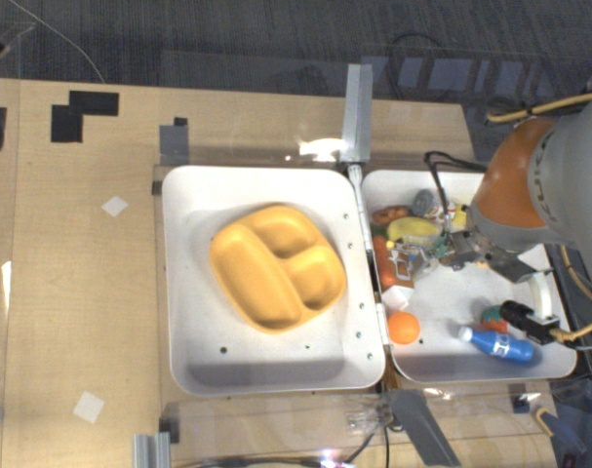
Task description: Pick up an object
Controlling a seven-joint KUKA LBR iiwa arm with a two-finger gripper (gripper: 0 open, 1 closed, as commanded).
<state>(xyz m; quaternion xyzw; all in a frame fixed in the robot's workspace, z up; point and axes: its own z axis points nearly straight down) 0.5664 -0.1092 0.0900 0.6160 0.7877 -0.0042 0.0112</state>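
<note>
gripper (424, 252) hovering low in right bin (452, 361) w/ fingers lost in clutter, can't tell its state; orange ball (404, 329) sitting just toward near-left of it; blue bottle (500, 344) lying crosswise to near-right.

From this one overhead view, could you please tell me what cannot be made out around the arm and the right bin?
- End effector: the wrist covers it, so its state cannot be read.
- Cluster beside the yellow object in the right bin: too small and crowded to tell pieces apart.
- Blue bottle: label too small to read.
- Arm: cut off by the right edge.
</note>
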